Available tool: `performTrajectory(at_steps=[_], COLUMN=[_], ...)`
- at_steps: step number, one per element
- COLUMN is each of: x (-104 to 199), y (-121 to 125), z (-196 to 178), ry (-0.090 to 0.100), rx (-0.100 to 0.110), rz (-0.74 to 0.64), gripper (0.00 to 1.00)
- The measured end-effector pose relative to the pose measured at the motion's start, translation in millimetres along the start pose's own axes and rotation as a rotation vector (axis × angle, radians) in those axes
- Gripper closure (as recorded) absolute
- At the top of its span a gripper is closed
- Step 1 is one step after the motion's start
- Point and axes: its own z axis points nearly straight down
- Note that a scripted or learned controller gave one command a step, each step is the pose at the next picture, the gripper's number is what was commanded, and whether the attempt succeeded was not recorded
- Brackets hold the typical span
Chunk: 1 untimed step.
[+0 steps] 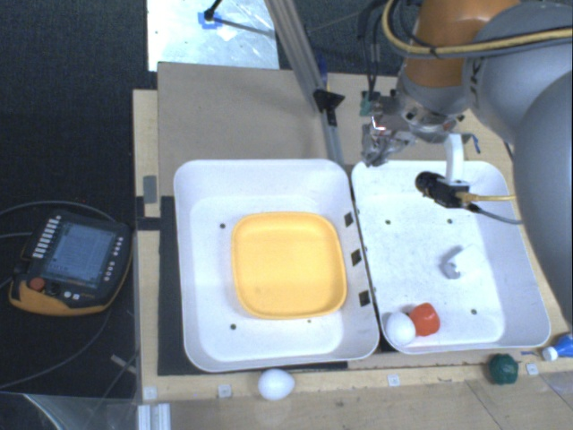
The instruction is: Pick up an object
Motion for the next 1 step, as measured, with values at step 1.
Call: performTrajectory(at_steps=[1], x=[46.4], y=[-4.2], z=[-4.7], ry=[0.000], rx=[0.000], rz=[0.000], gripper=[1.00])
